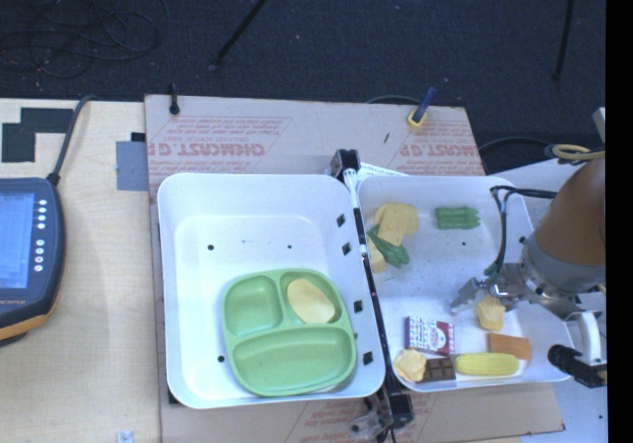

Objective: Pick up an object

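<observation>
Yellow piece (pixel 491 313) sits in right bin (pixel 425 255), near right wall, above orange block (pixel 508 346). We see gripper (pixel 485 295) low over it, fingers spread, nothing clamped. Approach step, we reckon; next: drop, centre, close, lift.

Arm (pixel 579 223) low, hand (pixel 487 295) down

This is a robotics lab. On the tabletop (pixel 99 352) two white bins (pixel 188 233) rest on a sheet of printed cardboard (pixel 297 139). At nine o'clock lies a handheld control pendant (pixel 25 248) with a screen. Loose cables (pixel 89 6) and tripod legs (pixel 252 11) sprawl over dark carpet (pixel 396 16) at twelve o'clock. The grey arm (pixel 579 233) enters at three o'clock.
</observation>
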You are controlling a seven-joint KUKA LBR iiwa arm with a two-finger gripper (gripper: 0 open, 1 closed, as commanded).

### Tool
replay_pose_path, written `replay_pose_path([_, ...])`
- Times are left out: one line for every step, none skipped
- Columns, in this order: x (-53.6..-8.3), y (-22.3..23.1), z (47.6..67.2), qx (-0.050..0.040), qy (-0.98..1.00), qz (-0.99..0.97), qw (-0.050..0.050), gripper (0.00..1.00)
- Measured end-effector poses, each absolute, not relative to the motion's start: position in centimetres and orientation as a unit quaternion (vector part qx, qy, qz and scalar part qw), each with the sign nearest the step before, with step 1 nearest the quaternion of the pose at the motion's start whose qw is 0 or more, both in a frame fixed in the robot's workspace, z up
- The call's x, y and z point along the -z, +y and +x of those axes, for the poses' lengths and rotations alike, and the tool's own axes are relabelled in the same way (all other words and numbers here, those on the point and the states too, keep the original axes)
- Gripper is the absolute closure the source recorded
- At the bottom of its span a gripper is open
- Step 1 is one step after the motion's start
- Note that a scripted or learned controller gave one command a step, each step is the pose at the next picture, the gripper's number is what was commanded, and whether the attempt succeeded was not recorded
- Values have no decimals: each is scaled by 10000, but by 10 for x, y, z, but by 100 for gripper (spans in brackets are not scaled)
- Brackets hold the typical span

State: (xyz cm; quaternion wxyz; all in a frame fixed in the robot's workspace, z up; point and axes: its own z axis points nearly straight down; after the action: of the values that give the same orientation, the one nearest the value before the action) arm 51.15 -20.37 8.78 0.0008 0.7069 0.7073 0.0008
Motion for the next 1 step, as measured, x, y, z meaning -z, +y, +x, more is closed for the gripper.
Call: replay_pose_path([-239,-119,590,-39,7103,7039,33,0])
